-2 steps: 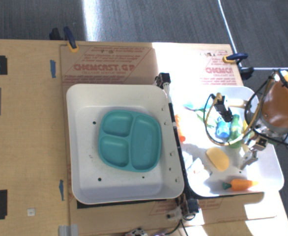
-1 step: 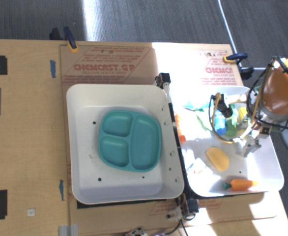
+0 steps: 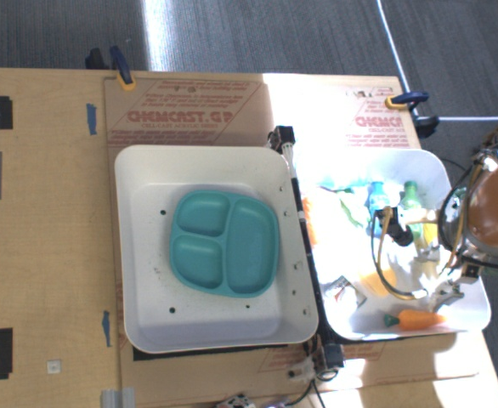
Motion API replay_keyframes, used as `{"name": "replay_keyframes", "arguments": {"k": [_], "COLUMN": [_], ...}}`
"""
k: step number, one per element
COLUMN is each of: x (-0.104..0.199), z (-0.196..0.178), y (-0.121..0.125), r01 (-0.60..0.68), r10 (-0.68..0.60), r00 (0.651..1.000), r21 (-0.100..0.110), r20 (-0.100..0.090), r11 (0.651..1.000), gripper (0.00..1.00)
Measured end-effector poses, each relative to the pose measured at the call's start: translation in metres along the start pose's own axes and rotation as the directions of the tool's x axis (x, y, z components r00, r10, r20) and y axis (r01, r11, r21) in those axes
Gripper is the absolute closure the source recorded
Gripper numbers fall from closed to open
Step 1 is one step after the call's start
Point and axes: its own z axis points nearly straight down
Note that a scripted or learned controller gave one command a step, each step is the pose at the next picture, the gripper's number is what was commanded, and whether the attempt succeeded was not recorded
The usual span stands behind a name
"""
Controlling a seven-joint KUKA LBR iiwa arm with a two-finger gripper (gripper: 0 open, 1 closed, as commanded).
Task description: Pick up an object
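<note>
Teal divided plate (image 3: pixel 225 242) seen centred in left bin (image 3: pixel 138 177), frame centre. Right bin (image 3: pixel 466 317), washed out by sunlight, seen holding scattered objects: orange carrot-shaped piece (image 3: pixel 417 319) at lower edge, blue item (image 3: pixel 376 199) and green item (image 3: pixel 411 195) toward top. Arm's gripper (image 3: pixel 440 266) lowered over right bin at frame right, cables looped beside it. Jaws' opening cannot be told; nothing seen held.

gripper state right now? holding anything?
Gripper: low in the right bin, above the orange carrot-like piece. Open or closed, and whether it holds anything, cannot be told in the glare.
</note>
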Motion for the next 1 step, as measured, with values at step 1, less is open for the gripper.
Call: {"name": "replay_keyframes", "arguments": {"k": [1], "x": [0.0013], "z": [-0.0099], "y": [-0.002], "r01": [0.0], "r10": [0.0], "r00": [1.0], "r21": [0.002], "r20": [-0.003], "r11": [1.0], "gripper": [1.0]}}
